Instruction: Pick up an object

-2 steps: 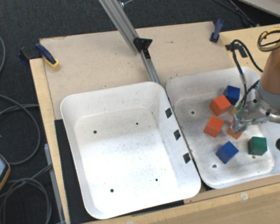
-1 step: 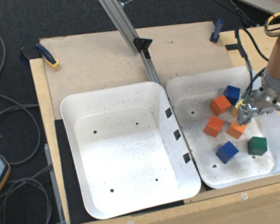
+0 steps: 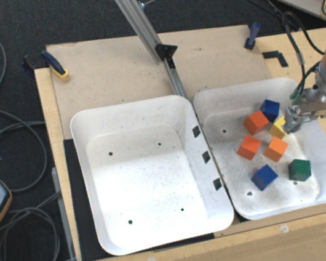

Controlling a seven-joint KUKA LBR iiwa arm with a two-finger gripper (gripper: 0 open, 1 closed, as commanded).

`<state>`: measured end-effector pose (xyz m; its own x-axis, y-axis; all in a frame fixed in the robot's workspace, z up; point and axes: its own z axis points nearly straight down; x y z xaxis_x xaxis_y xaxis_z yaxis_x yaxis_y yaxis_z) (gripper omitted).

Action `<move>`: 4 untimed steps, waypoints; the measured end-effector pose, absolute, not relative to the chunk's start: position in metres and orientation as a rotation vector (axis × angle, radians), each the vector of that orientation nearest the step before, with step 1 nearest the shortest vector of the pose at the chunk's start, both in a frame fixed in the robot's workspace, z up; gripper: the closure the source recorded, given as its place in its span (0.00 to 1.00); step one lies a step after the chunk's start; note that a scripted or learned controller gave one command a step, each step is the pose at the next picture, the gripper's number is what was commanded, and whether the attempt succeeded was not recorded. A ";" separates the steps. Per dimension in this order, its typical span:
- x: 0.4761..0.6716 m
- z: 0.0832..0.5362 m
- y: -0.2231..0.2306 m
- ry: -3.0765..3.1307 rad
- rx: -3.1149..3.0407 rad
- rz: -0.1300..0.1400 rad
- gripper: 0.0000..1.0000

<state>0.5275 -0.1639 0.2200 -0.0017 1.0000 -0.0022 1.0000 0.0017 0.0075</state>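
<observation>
The gripper (image 3: 293, 117) sits low in the right bin (image 3: 241, 203), just beside the yellow block (image 3: 277, 128), which lies among orange, blue and green blocks. Whether it is apart or closed cannot be told from this angle. No block looks lifted, so the pick appears not yet done; grasping and raising remain.

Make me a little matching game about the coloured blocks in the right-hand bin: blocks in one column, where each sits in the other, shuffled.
Things:
1. green block
2. yellow block
3. upper blue block
4. lower blue block

Places:
A. farthest toward the bin's back edge
B. just left of the green block
C. right beside the gripper
D. near the bin's front right corner

Pairs: 1-D, 2-C, 3-A, 4-B
</observation>
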 end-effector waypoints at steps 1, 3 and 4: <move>0.541 0.214 -0.110 2.230 2.215 0.004 1.00; 0.568 0.208 -0.010 2.228 2.214 0.004 1.00; 0.577 0.215 0.048 2.231 2.213 0.005 1.00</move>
